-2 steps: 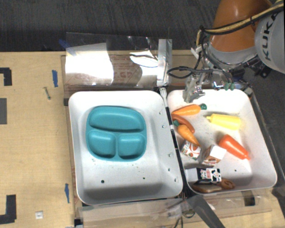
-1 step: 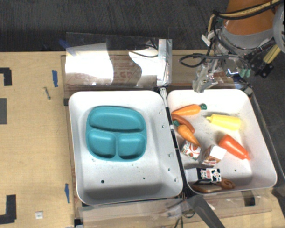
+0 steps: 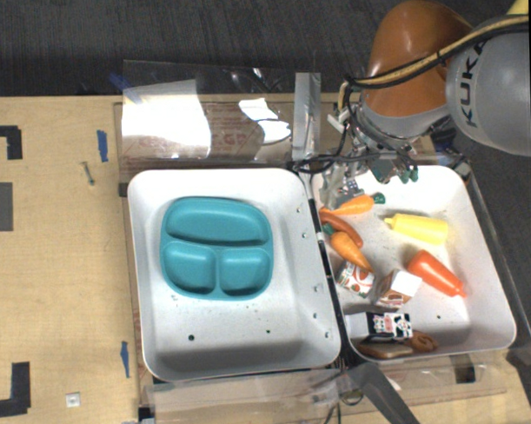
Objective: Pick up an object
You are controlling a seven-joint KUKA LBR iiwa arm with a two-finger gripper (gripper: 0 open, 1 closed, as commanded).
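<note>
Two shallow white bins sit side by side on the counter (image 3: 58, 257). The left bin (image 3: 166, 341) holds a teal divided tray (image 3: 217, 245) with three compartments, lying flat toward the bin's far half. The right bin (image 3: 487, 321) carries a jumble of small things. The arm (image 3: 496, 86), grey with an orange band, reaches in from the right and hangs over the far left corner of the right bin. Its gripper (image 3: 355, 173) points down near that corner, just above a small carrot (image 3: 352, 205) that lies almost level with its green tip to the right; whether the gripper is spread or closed cannot be told from here, because cables and the wrist body cover it, and nothing can be seen held in it. Close below that carrot lie an orange-red pepper-like piece (image 3: 340, 223) and a second carrot (image 3: 349, 250), slanting down toward the middle of the bin. A yellow bottle-shaped toy (image 3: 416, 228) lies to the right of them, and a larger orange cone-shaped carrot (image 3: 436, 274) lies just below it. Near the middle sit a small printed carton (image 3: 357, 282) and a white block (image 3: 405, 286), touching or nearly so. At the near edge lies a black and white packet (image 3: 389, 324) with a brown cookie-like piece (image 3: 396, 345) beside it.
</note>
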